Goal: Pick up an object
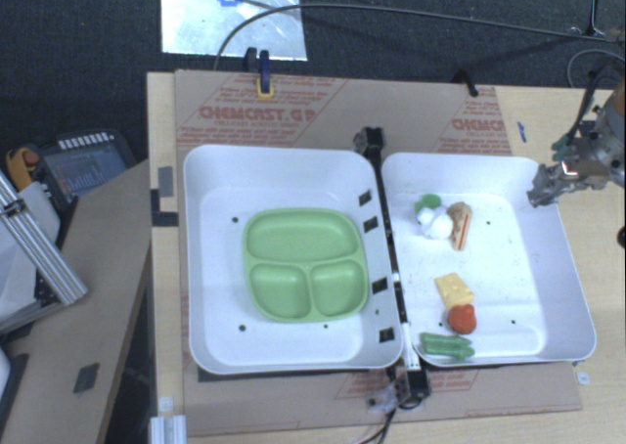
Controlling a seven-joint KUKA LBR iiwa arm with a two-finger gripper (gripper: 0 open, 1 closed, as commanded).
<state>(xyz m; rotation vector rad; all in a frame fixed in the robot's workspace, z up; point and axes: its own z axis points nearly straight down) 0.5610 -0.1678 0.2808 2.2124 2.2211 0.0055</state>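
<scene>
The right bin (548, 266) holds several small toy foods. A white and green piece (431, 216) lies beside a tan and red piece (460, 222) near the bin's upper left. Lower down sit a yellow block (453, 288), a red tomato (462, 319) and a green bean pod (446, 345). My gripper (550, 186) hangs at the right bin's far right rim, well apart from all the foods. Nothing shows between its tips.
The left bin (210, 237) holds a green three-compartment plate (300, 264). A black divider with clips (380, 237) runs between the bins. A pendant and metal rail (44, 227) lie off the bench to the left. Cables cross the back.
</scene>
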